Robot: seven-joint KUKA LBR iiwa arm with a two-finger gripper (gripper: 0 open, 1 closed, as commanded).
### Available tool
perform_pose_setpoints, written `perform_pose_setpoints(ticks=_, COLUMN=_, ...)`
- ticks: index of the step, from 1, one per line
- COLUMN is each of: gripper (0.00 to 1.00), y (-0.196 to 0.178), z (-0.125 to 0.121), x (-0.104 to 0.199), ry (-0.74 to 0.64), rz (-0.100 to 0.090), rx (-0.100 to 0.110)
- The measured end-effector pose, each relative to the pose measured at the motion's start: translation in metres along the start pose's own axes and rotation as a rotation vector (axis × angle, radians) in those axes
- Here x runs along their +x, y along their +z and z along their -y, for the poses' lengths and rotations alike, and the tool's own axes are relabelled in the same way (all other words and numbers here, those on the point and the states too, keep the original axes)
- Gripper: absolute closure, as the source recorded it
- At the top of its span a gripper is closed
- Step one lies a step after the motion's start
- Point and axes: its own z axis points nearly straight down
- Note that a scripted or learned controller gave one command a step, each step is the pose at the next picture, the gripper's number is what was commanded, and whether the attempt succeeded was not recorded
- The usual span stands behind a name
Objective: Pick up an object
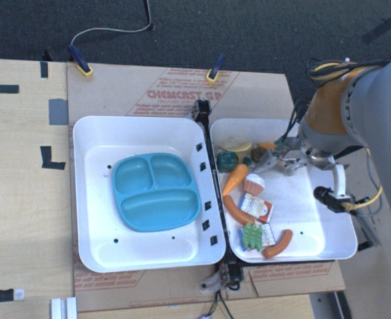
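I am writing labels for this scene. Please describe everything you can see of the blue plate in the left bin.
The blue plate is a light blue tray with rounded corners, matte, probably plastic. Raised ridges divide it into three compartments: two smaller ones at the far side and one wide one at the near side. It lies flat, slightly rotated, near the middle of the left bin, resting on the bin floor. Nothing lies in it, and the gripper is away over the right bin.

The arm (355, 108) comes in from 3 o'clock. It is big and grey, with an orange band (325, 108) just above the wrist. The wrist bends down and points toward 9 o'clock. The gripper (267, 158) is at the end, small and made of metal, low down and leaning to 9 o'clock. Thin wires loop around the wrist, and a black part sticks out toward 5 o'clock.
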Motion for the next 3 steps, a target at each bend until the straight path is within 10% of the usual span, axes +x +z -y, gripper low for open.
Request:
perform_pose_setpoints(ticks=1, gripper=0.0, y=-0.002, z=-0.061, x=0.014, ry=0.003, rz=-0.007, rx=0.027)
perform_pose_setpoints(ticks=2, gripper=0.0, y=0.011, z=-0.048, x=0.048, ry=0.002, rz=0.005, rx=0.011)
perform_pose_setpoints(ticks=3, gripper=0.0, y=0.012, z=-0.059, x=0.047, ry=-0.001, rz=0.004, rx=0.042)
